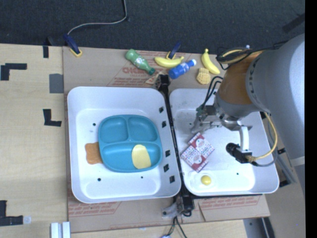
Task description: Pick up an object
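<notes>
Brown worktop [34, 148] carries two white bins. Over the right bin [265, 182], the gripper [202, 119] hovers just above the red-and-white packet [197, 152]; whether its jaws are open I cannot tell. Nothing looks lifted; the pick remains undone.

light: bright and even, coming from above
bins: the two white bins [79, 133] look very bright, almost washed out
shadows: soft and small, just under the blue plate [130, 144] and the arm [257, 83]
top: the dark cloth [173, 9] at the back stays dim
sharpness: a little fuzzy all over; small print on the red and white packet [197, 151] can't be read
arm edge: big and blurry near the right side
</notes>
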Available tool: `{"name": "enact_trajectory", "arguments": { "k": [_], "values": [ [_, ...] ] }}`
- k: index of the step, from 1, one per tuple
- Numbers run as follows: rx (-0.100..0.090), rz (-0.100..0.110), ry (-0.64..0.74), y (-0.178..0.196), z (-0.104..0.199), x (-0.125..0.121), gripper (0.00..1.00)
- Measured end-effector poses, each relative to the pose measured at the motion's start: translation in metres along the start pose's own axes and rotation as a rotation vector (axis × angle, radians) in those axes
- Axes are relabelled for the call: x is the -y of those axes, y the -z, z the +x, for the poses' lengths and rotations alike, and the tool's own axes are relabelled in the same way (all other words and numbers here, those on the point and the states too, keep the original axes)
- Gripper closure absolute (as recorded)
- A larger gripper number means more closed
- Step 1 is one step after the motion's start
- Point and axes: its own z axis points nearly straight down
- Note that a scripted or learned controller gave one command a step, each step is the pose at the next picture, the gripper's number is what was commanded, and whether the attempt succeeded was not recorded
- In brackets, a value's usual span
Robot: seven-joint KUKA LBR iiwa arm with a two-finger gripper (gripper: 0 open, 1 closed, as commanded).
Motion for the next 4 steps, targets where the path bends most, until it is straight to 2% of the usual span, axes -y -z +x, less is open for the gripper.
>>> {"name": "enact_trajectory", "arguments": {
  "k": [1, 2, 3, 4],
  "values": [
    [0.000, 0.000, 0.000, 0.000, 0.000, 0.000, 0.00],
    [-0.001, -0.001, 0.000, -0.009, 0.000, 0.022, 0.00],
    [-0.001, 0.001, 0.000, -0.010, 0.001, -0.029, 0.00],
    [-0.003, 0.004, 0.001, -0.010, 0.000, -0.037, 0.00]
  ]
}}
